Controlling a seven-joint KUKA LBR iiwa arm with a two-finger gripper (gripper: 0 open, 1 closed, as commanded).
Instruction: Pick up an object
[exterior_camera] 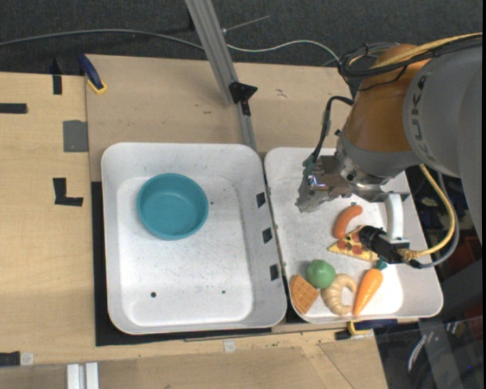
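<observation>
**Claw low over right bin; toys grouped at the near end**

1. Arm. The arm (389, 112) reaches in from the right side of the view, and its orange band stands above the far end of the right bin (301, 241). The wrist points down into that bin.

2. Claw. The claw (311, 191) is in the far left part of the right bin, near the wall shared with the left bin (186, 298). It is close to the bin floor, but contact cannot be confirmed. Whether it is wide or narrow cannot be told from this angle. No toy is seen in its grip.

3. Task items, right bin.
- An orange sausage (347, 217) lies just to the right of the claw and apart from it.
- A pizza slice (348, 248) lies just nearer the camera than the sausage.
- A green ball (321, 272) sits near the bin's front, touching or almost touching a waffle (304, 295) at the front left corner.
- A pale curled piece (339, 293) lies beside the ball and the waffle.
- A carrot (368, 289) lies tilted along the right side of the pale piece, with its tip toward the front rim.

4. Left bin. It holds a teal bowl (172, 206), upright, in the far left part.

5. Surroundings. Both bins rest side by side on the tabletop (32, 258), which carries black tape marks. A grey rail (215, 43) slants down from the top of the view to the gap between the bins.
</observation>
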